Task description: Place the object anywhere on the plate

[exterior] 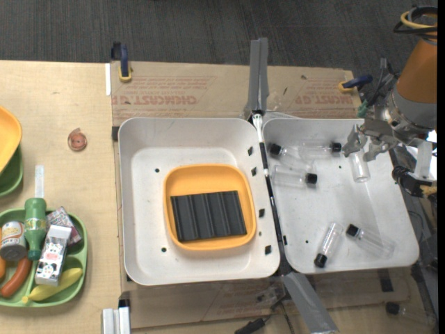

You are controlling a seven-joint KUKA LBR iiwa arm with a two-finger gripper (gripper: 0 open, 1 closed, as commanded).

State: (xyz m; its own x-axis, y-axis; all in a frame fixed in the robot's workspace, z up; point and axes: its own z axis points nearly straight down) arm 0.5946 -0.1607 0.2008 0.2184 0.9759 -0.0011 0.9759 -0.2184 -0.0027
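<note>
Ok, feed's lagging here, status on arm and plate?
Gripper over right bin, a vial at its tips. Orange plate in left bin, dark ridged slab on it.

Grey arm with orange band, metal wrist, yellow cable loop.

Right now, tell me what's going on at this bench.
A grey arm with an orange band reaches in from the right, its gripper at the upper right of the right bin. A clear vial sits right by the fingertips; whether it is gripped is unclear. More black-capped vials lie scattered in that bin. The orange plate in the left bin holds a dark ridged block.
</note>
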